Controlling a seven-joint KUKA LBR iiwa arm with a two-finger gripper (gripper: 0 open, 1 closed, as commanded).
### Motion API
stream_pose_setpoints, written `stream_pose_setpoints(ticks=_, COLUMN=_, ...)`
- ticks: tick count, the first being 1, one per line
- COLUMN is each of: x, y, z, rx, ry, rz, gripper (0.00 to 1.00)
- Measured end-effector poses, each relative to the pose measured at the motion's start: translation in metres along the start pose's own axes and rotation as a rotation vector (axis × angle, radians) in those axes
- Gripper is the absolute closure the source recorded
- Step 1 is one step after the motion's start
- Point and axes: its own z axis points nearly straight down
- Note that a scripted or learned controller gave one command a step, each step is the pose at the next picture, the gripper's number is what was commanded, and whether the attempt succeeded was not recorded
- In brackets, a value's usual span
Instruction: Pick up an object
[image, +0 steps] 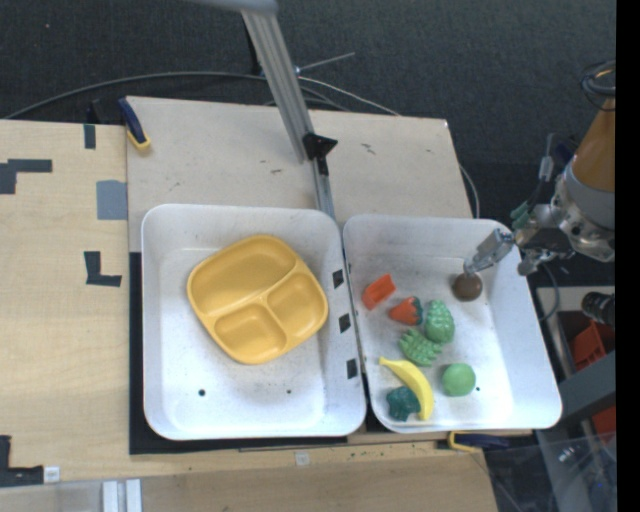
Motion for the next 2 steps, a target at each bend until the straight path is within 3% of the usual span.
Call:
stream_pose_setpoints(ticks=1, x=0.0, y=0.0, z=0.0, rx=0.0, ry=0.0, rz=0.0, gripper=0.0)
stream_pose_setpoints(ticks=2, x=0.0, y=0.005, z=0.045, rx=0.005, ry=0.0, rz=0.001, gripper=0.0)
